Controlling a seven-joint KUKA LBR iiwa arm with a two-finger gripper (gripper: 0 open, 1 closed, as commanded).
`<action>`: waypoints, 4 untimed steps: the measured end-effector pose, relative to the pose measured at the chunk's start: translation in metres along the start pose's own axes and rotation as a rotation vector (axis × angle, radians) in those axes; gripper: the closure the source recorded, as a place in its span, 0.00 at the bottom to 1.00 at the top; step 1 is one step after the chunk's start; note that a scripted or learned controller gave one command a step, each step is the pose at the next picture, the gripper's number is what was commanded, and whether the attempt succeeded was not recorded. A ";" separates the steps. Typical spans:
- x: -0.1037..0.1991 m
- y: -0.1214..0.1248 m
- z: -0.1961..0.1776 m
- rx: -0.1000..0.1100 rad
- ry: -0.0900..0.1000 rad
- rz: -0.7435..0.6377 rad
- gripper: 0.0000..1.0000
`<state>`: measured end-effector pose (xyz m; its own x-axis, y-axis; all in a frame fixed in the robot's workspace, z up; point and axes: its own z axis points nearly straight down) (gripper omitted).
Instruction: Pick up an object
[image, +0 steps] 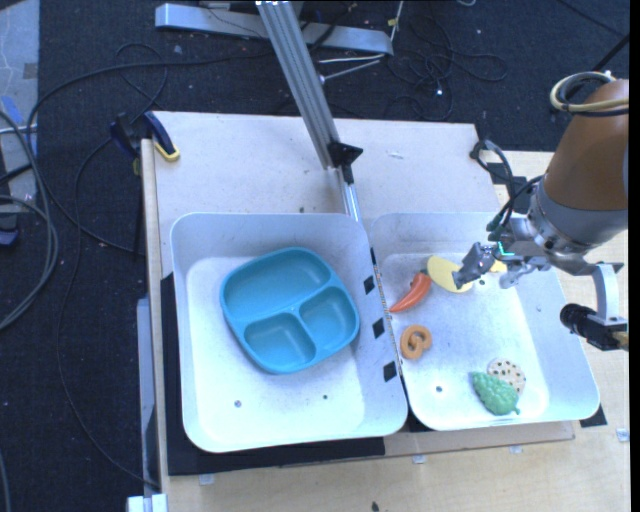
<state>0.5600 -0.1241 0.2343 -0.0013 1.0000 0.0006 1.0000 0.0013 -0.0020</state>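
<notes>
We have the gripper (488, 266) low in the right bin (560, 395), coming in from the right at a slant so the wrist clears the bin wall. Its dark fingers sit over the near end of a yellow banana-shaped toy (444, 271), and part of the yellow shows right at the fingertips. Whether the jaws are spread, pressed together or already pinching the toy, we cannot tell; the fingers overlap it from this angle and the gap between them is hidden.

Just beyond the jaws, touching or almost touching the yellow toy's far end, lies an orange-red chili pepper toy (411, 292). Below the jaws and apart from them sits an orange ring like a small pretzel or doughnut (415, 341). Further below, near the front rim, we see a speckled cookie (507, 374) with a green leafy toy (495, 394) against it.

Well away from the jaws, in the left bin (200, 400), rests a blue three-compartment plate (289, 310).

We judge the yellow toy to be the target, as it is the piece under the fingers. The pepper crowding it could be nudged or caught along with it
</notes>
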 end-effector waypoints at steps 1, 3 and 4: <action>0.000 0.000 -0.001 -0.001 0.000 0.000 0.00; -0.009 -0.013 0.103 0.003 0.000 0.003 0.00; -0.009 -0.010 0.140 -0.008 -0.001 0.003 0.00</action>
<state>0.5495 -0.1333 0.0941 0.0015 1.0000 -0.0003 1.0000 -0.0015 0.0059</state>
